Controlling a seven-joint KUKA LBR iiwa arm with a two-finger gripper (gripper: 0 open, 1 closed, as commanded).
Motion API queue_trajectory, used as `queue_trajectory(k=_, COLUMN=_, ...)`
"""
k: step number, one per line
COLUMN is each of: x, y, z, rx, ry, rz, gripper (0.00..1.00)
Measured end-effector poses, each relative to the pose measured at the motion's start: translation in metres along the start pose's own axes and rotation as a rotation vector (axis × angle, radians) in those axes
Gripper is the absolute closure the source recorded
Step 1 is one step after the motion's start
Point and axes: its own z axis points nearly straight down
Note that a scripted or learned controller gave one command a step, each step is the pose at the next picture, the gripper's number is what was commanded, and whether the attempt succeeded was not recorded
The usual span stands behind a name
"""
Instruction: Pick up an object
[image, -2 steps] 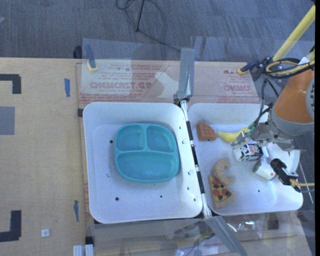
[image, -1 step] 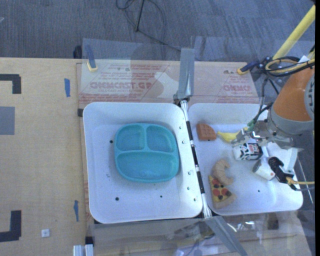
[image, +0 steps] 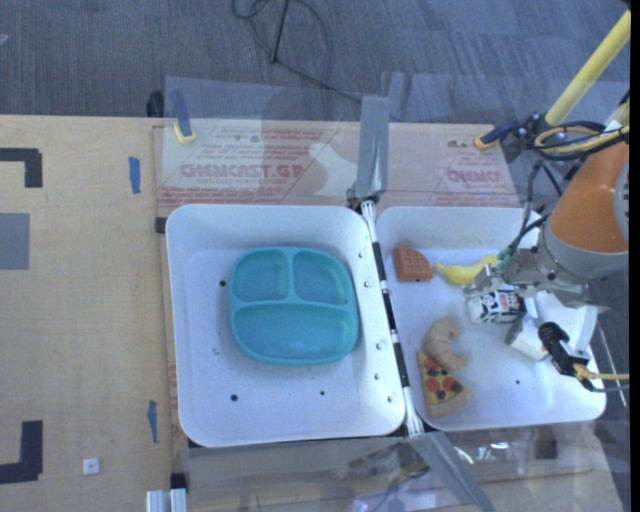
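My gripper (image: 496, 304) hangs low over the right bin (image: 500, 405), in its upper middle part. Just left of it and slightly higher lies a yellow banana (image: 462, 270), very close to the gripper. A brown waffle-like piece (image: 411, 264) sits near the bin's upper left corner. Below the gripper, to its left, lies a tan lumpy item (image: 446, 339), and a pizza slice (image: 443, 384) rests in front of that. I see nothing held by the gripper.
The left bin (image: 195, 400) holds a teal divided plate (image: 294, 305). A metal divider (image: 385, 310) runs between the two bins. The arm's orange band (image: 590, 210) is above the right bin's right side.
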Motion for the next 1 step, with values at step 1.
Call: queue_trajectory(k=1, x=-0.0165, y=0.0075, z=0.001, rx=0.011, ry=0.011, rz=0.019, gripper=0.0)
